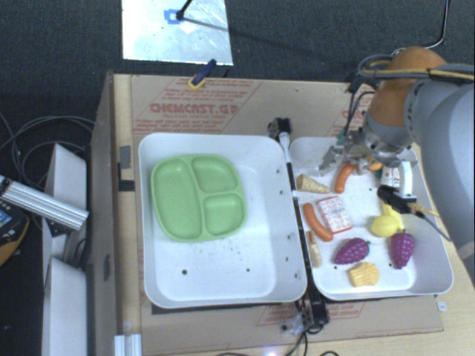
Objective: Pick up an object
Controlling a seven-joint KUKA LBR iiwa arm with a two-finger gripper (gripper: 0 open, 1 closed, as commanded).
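Gripper (347,156) low in right bin's (438,273) far corner, finger state unclear; orange sausage (344,176) lies just beneath it; toy food crowds that bin; left bin (260,273) bears green divided plate (197,196), near edge bare.

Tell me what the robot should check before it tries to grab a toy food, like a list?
1. Gripper is over the right bin: ok.
2. A toy is close by: ok, the orange sausage lies just below the gripper.
3. Sausage is between the fingers: cannot tell.
4. Room around the sausage: not ok, the cone wedge and other bits crowd it.
5. Green tray sits out of the way in the left bin: ok.
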